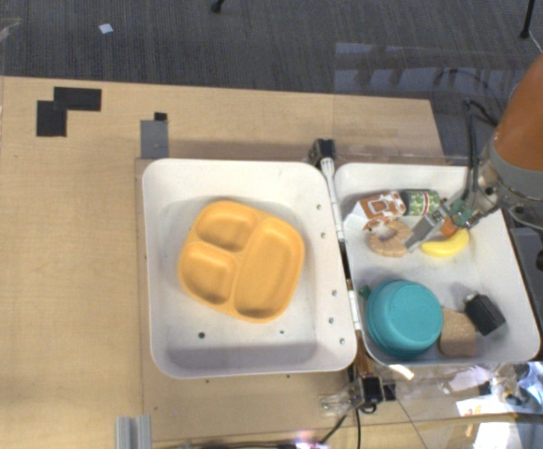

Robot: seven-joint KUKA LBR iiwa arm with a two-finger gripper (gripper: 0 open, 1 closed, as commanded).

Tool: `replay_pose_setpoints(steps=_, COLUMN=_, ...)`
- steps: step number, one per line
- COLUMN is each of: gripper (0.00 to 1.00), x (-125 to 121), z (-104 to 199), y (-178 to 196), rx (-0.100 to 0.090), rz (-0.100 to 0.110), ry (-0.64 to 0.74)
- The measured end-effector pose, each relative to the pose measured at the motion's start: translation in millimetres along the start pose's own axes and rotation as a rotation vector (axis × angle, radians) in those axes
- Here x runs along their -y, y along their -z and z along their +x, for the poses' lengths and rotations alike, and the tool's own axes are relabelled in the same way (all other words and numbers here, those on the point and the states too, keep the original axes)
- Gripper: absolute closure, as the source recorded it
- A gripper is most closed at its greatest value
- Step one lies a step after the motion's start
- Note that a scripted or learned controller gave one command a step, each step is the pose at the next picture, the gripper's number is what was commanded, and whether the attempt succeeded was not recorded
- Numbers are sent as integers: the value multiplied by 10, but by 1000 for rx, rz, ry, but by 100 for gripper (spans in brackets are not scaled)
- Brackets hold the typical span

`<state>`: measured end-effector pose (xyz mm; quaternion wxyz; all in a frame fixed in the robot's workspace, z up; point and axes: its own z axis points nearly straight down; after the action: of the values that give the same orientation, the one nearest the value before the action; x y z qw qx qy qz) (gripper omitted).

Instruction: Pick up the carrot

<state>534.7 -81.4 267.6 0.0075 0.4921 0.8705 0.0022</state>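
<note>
The carrot (458, 216) is a small orange piece with a green top, in the right bin (519, 279) near its far side, just above the banana (446, 243). My gripper (444, 221) reaches in from the right and sits right at the carrot, low over the bin. The gripper body partly covers the carrot, so only its orange end and a bit of green show. Whether it is gripped is not visible from this angle.
Around the gripper in the right bin lie a labelled can (397, 204), a pale cookie-like piece (388, 241), a teal bowl (404, 318), a tan block (456, 335) and a small black object (484, 313). The left bin (159, 251) holds a yellow divided plate (241, 260).
</note>
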Motion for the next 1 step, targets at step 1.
replay_pose_setpoints(steps=1, gripper=0, x=-12, z=-152, y=-1085, rx=-13, rz=10, ry=150)
